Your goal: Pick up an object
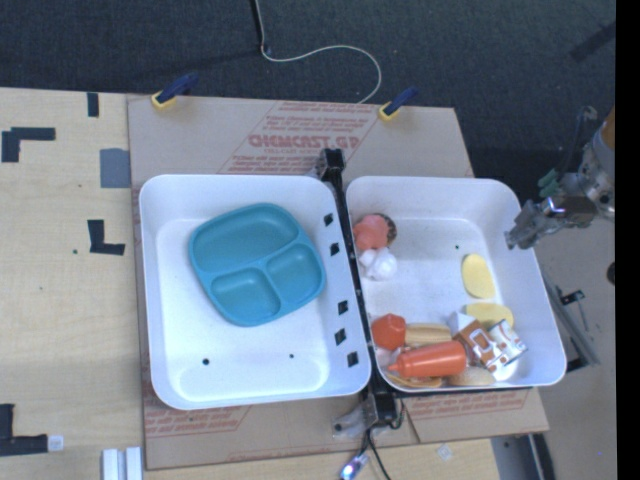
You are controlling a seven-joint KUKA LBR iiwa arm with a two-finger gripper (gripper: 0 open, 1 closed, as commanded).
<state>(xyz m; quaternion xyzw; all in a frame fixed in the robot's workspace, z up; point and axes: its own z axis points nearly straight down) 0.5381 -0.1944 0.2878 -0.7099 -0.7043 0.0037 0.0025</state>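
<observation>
We see two white bins side by side on the worktop (60, 268), resting on a sheet of cardboard (300, 133) held by two blue-and-yellow clamps at its far corners. The left bin (165, 368) holds a blue divided plate (258, 263), lying flat and turned at a slant, toward the bin's far half. The right bin (430, 193) holds the small things: a pink piece (370, 232) near the divider at the far side, with a white lump (379, 263) just beside it; a yellow oval (478, 276) toward the right wall and a second yellow piece (489, 314) near it; and at the near edge a cluster made of a red-orange block (388, 330), a long orange piece (430, 360) and a red-and-white patterned item (493, 346), all close together and some touching. The end effector (525, 230) sits at the right bin's right rim, above its far half, well apart from the cluster and nearest the yellow oval. We cannot tell from this angle how its jaws stand, and we see nothing between them. A thin white cable (320, 56) loops across the dark floor beyond the cardboard.
</observation>
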